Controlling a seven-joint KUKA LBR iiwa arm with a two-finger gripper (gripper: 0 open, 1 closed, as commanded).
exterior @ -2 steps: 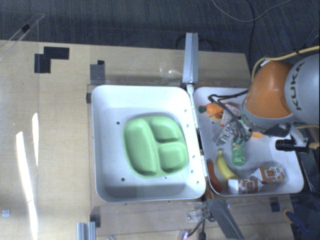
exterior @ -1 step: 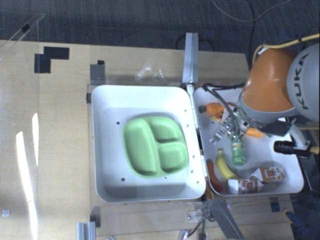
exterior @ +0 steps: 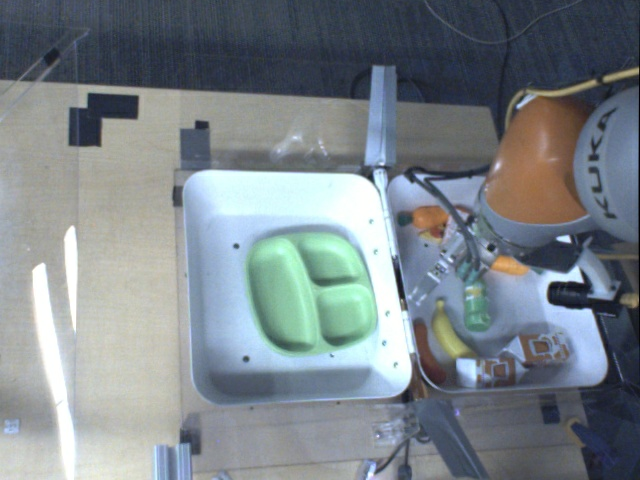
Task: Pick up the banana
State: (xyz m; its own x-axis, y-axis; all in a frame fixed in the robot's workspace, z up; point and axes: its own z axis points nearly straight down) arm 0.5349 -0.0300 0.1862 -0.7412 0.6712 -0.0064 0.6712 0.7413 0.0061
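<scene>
The claw hung low in the right bin, above the clutter; whether it stood wide or narrow could not be told, and nothing was seen in its grip. The banana lay just below it toward the near wall, beside a green bottle and next to a small carton. An orange item sat on its far side. The left bin held 1 green divided tray. By the look of it, the approach was in hand: the grasp not yet made. The next move would call for shifting toward the banana, aligning across its curve, and descending clear of the bottle.
</scene>
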